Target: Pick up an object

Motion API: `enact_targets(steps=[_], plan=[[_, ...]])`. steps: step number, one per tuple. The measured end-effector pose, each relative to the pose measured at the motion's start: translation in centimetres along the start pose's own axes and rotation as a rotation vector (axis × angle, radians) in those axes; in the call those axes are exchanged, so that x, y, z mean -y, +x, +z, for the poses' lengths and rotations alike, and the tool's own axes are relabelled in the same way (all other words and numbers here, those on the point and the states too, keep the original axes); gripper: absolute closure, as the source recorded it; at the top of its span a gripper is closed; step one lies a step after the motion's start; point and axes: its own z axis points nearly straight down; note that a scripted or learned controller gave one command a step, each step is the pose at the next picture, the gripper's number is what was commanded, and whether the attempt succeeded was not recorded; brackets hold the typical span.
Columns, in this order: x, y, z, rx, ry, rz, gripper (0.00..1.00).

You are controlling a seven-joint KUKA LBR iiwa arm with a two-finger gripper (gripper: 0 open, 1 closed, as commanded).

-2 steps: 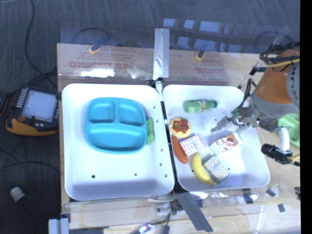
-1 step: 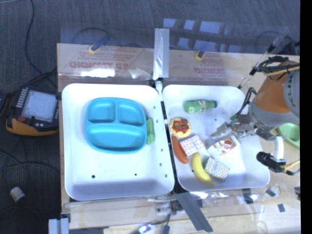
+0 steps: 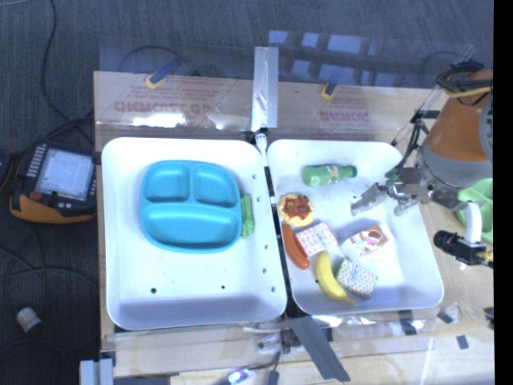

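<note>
You are looking down at a slant on a bench (image 3: pixel 176 103) with two shallow white bins side by side. The left bin (image 3: pixel 136 291) fills the middle left of the frame and holds a blue divided plate (image 3: pixel 191 204) with a small green item (image 3: pixel 247 215) touching its right edge.

The right bin (image 3: pixel 417 283) holds the things you could pick. A green bottle (image 3: pixel 329 174) lies on its side near the top, well apart from the rest. Lower down sits a crowded cluster: a small pizza-like toy (image 3: pixel 296 207), a red sausage-like piece (image 3: pixel 294 247), a checked packet (image 3: pixel 316 237), a banana (image 3: pixel 328 278), a red and white box (image 3: pixel 366 241) and a patterned box (image 3: pixel 357 279), several of them touching.

The arm enters from the right of the frame, and its tool (image 3: pixel 377 197) hangs over the bin's upper right, fingers spread apart with nothing between them. It sits between the bottle and the red and white box.

To do this step well, you would likely choose the bottle, since it lies alone. Turn the fingers across its narrow width, centre over its body, and descend straight. The cluster risks catching two items at once.
</note>
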Motion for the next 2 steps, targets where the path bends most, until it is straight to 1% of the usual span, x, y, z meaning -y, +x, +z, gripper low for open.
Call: enact_targets(steps=[1, 2], plan=[[1.56, -2.22, 6.89, -0.004, -0.004, -0.051, 0.00], [1.46, -2.12, 7.10, -0.007, -0.014, -0.003, 0.00]])
